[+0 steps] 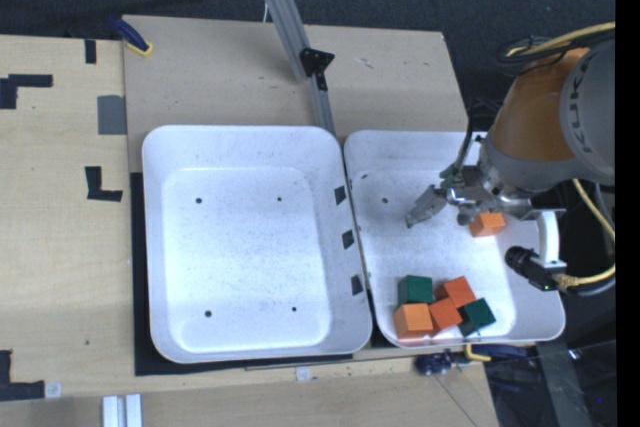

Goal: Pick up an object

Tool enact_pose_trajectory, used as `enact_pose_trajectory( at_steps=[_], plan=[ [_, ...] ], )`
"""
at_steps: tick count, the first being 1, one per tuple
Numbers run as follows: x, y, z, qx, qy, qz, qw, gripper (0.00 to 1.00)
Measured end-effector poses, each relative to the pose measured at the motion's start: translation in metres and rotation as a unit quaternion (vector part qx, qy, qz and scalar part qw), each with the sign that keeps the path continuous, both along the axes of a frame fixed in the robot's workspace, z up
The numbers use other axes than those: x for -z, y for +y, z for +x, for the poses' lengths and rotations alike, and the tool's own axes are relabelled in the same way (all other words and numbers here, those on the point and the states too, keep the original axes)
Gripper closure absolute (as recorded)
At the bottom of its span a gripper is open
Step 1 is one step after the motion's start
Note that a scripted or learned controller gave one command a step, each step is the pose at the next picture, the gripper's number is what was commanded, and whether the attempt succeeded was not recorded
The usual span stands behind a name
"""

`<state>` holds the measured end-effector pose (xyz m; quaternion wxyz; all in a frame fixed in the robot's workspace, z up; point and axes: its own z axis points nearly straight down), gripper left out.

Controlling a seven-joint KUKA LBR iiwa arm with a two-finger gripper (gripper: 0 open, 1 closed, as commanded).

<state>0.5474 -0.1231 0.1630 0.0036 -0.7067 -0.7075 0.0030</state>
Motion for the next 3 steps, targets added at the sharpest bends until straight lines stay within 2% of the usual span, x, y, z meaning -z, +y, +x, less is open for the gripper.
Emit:
enact_pose_trajectory(
  at_steps=[1,2,3],
  plan=[
    [0.065,0.0,-0.002,0.0,0.0,0.0,1.0,0.0],
    [0.051,0.0,-0.001,-0.001,-0.003,0.0003,1.0,1.0],
    [0.007,0.007,0.003,-0.001,-0.006,-0.0004,1.0,1.0]
  ],
)
